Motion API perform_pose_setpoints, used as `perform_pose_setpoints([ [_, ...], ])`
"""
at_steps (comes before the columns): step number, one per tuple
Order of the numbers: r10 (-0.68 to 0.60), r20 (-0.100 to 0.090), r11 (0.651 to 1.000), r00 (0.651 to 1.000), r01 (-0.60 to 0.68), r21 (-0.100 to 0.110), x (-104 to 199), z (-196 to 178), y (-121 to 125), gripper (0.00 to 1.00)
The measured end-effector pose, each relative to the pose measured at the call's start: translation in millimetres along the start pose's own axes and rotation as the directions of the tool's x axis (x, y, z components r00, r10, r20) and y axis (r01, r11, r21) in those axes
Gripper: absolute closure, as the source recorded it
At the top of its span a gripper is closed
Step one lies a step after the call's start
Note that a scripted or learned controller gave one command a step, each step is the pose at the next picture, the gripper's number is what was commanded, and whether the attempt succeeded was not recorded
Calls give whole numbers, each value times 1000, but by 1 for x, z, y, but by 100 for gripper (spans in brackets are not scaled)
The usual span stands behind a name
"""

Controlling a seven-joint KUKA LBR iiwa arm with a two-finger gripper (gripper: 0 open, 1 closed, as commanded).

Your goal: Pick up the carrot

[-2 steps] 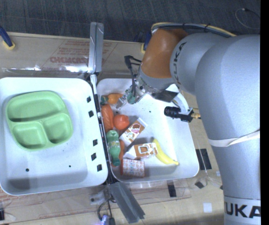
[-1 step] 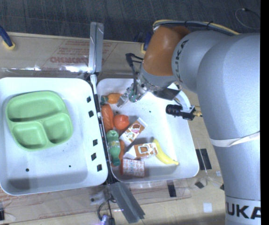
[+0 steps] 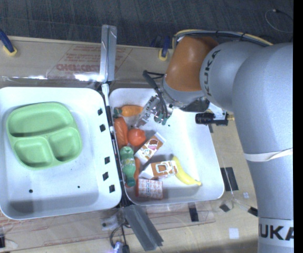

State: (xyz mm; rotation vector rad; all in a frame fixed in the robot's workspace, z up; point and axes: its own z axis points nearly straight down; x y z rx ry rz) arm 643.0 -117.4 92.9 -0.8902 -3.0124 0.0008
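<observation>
Gripper (image 3: 152,111) hovered over right bin (image 3: 204,157), just right of carrot (image 3: 121,131); finger spread couldn't be told.

Grey arm (image 3: 257,115) is extended in from the right, orange band (image 3: 186,62) seen above the wrist. Gripper (image 3: 150,112) is angled down-left, low over the right bin.
</observation>
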Motion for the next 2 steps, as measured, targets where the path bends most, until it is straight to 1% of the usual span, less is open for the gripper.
perform_pose_setpoints([
  [1, 236, 2, 972, 972, -236, -1, 52, -100, 85, 100],
  [2, 77, 2, 997, 997, -77, -1, 54, -154, 98, 100],
])
